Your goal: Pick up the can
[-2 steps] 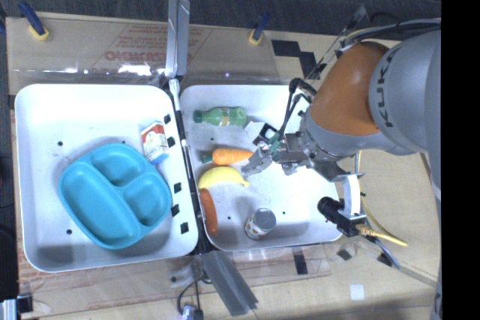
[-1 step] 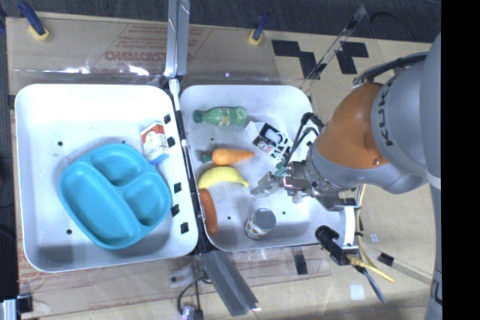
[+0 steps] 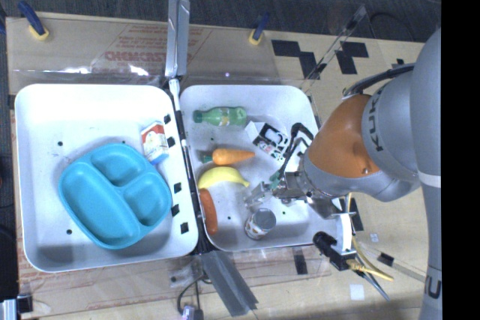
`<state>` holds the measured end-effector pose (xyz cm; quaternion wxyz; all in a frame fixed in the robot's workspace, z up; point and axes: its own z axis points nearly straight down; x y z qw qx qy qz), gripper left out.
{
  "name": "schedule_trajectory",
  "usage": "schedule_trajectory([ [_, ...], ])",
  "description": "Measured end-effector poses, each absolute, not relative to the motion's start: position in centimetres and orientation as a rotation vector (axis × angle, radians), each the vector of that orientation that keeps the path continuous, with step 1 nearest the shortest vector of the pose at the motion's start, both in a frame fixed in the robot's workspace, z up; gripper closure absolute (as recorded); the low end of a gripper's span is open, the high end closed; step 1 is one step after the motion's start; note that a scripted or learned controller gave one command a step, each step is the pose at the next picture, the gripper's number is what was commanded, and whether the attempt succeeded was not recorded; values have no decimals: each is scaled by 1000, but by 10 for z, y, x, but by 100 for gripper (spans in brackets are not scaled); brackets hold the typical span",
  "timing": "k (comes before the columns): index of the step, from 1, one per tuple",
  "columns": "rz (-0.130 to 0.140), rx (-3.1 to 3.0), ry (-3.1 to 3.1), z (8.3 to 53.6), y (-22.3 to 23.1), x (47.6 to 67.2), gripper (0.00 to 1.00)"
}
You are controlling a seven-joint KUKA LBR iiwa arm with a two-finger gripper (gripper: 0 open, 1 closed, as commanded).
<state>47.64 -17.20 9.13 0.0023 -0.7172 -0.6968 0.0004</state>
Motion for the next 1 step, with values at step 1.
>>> schedule_trajectory([
  [1,2,-2245,-2191,101,-172,476,100],
])
